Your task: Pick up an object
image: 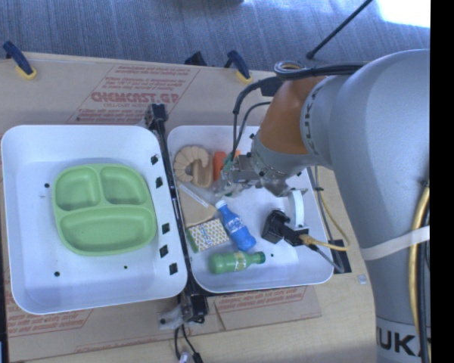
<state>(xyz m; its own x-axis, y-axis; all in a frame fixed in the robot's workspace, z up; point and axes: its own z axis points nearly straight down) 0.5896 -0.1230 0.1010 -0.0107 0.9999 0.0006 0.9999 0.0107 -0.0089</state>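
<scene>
1. The gripper (229, 178) hangs low in the upper middle of the right bin (303, 268). The wrist's bulk hides its tip, so I cannot tell how far open it is or whether it has hold of anything.
2. Just below it lies the blue bottle (235, 230), the likeliest thing to pick. It lies on its side near the bin's centre, with its pale cap end pointing up toward the gripper and its base toward the lower right.
3. The bottle looks like light, stiff plastic. Its smooth, round body could roll or slip out of a loose pinch, so the best hold is probably across the mid-body, squarely over its narrow width.
4. A tan ring-shaped toy (193, 165) and a small orange piece (219, 159) sit just beside the gripper on its left.
5. A patterned packet (206, 234) touches the blue bottle's left side, and a green bottle (236, 262) lies just below it, so a grasp has little room there.
6. The left bin (23, 165) holds a green divided plate (104, 209), well apart from the arm.
</scene>
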